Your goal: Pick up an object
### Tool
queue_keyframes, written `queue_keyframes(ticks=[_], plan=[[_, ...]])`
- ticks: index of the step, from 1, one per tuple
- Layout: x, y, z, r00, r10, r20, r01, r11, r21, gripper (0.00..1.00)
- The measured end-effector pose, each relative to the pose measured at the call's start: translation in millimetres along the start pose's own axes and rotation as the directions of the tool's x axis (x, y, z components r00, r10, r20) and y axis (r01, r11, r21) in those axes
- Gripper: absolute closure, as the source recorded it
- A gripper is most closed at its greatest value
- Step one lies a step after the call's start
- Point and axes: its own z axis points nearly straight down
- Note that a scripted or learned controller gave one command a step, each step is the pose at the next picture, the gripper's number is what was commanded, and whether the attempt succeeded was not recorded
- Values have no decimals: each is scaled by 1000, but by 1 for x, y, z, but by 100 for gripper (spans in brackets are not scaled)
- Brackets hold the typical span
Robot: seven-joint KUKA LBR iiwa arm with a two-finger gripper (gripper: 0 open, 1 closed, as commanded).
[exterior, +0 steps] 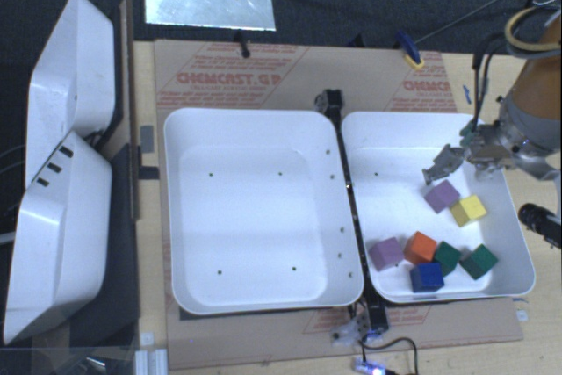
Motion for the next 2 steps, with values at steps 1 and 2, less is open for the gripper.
queue_keyframes(ticks=[1,2], plan=[[-44,3,132,1000,4,-1,-4,1000,11,0],[-43,51,155,1000,1,0,-1,1000,0,0]])
